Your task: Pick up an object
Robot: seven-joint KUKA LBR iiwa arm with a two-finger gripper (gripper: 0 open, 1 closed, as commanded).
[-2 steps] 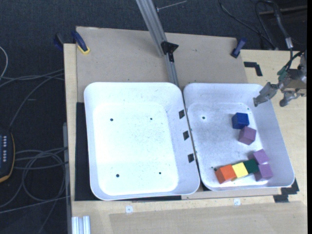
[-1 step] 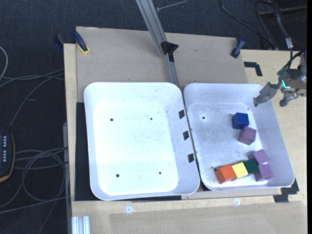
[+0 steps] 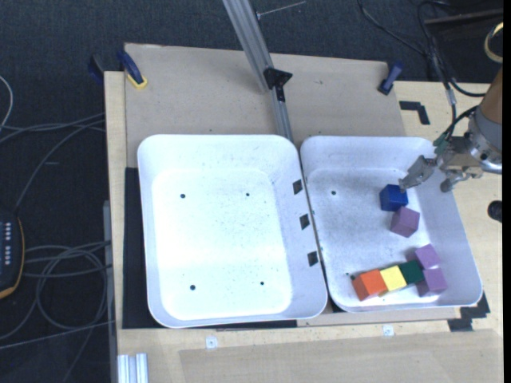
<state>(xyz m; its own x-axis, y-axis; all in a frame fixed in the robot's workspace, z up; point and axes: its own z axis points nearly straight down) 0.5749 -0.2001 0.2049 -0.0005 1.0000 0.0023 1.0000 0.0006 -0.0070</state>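
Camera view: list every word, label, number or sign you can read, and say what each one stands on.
None can be read.
The blocks in the right bin have plain faces: blue block, purple block, orange block, yellow block.
The left bin bears dark dots and specks, not characters.
The dark device at the left edge has small marks, too blurred to read.
The tool carries no legible marking.

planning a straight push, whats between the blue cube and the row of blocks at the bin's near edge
In the camera view, a lone purple cube lies between the blue cube and the block row, on the right bin floor.
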